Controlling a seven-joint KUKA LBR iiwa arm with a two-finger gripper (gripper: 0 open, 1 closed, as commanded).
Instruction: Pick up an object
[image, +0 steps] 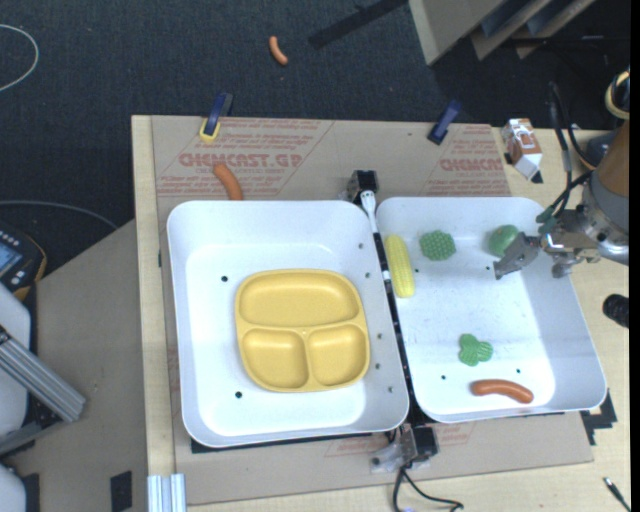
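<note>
The right bin (585, 345) holds a yellow corn cob (400, 265) along its left wall. It also holds a bumpy green piece (436, 244), a round green piece (502, 239), a small green broccoli-like piece (476, 350) and an orange sausage (502, 390) near the front. My gripper (532, 267) hangs over the bin's upper right part, just right of and below the round green piece. Its fingers are spread open with nothing between them.
The left bin (190, 300) holds a yellow divided plate (300, 328). An orange sausage (229, 181) lies on the cardboard behind it, and another (278, 49) lies on the dark floor. Blue clamps (215, 115) (444, 122) grip the board's far edge. A small box (520, 143) sits at the back right.
</note>
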